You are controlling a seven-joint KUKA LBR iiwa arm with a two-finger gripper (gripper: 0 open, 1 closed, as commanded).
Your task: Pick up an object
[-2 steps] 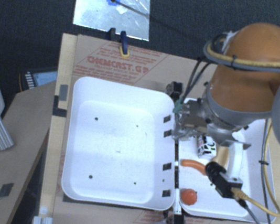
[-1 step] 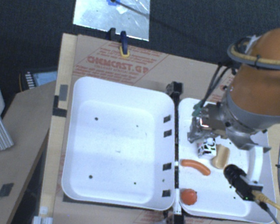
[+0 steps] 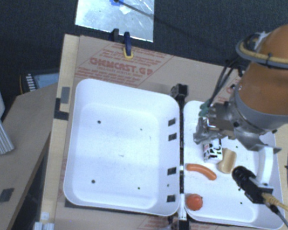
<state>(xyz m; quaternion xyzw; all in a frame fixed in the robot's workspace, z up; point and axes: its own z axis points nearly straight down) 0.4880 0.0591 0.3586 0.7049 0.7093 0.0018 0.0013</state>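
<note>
The gripper point(image 3: 209, 140), finger state unclear, hangs over the right bin point(image 3: 237, 212); cardboard point(image 3: 122, 65) reads "CHEMCAST".

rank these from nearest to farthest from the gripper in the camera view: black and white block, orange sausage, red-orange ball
From the gripper, in the right bin:
1. black and white block, just below it
2. orange sausage, further toward the front
3. red-orange ball, by the bin's front left corner

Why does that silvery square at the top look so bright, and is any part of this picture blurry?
Camera view: the silvery sheet catches patchy glare, brighter than the dark cloth around it; both white bins, the left bin most, are evenly lit with soft shadows along their walls; the arm's orange band, nearest the lens, looks soft and oversized; the small items, like the orange sausage, stay fairly sharp.
</note>
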